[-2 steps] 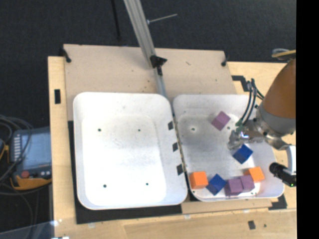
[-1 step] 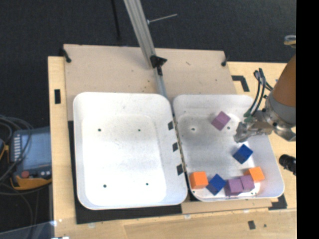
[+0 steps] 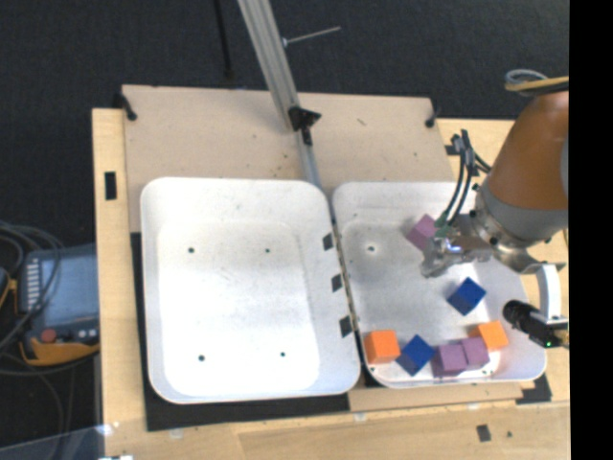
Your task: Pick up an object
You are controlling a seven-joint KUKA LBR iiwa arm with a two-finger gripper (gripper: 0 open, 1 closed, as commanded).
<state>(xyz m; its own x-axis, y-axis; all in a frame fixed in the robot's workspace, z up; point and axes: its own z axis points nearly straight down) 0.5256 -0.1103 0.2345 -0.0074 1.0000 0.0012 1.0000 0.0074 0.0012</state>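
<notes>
Evidently light and rigid, the small purple foam cube point(image 3: 422, 230) beside the gripper point(image 3: 438, 257), jaw state indeterminable, suits a grasp across 2 flat opposite faces.

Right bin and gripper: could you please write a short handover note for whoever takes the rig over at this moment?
Gripper: low in the right bin, beside the lone purple block; grasp state unclear.
Things: a blue block mid-bin; along the near edge an orange block, another blue block, two purple blocks and a second orange block.
Done: nothing visibly lifted.
Left: secure one block and raise it.
</notes>
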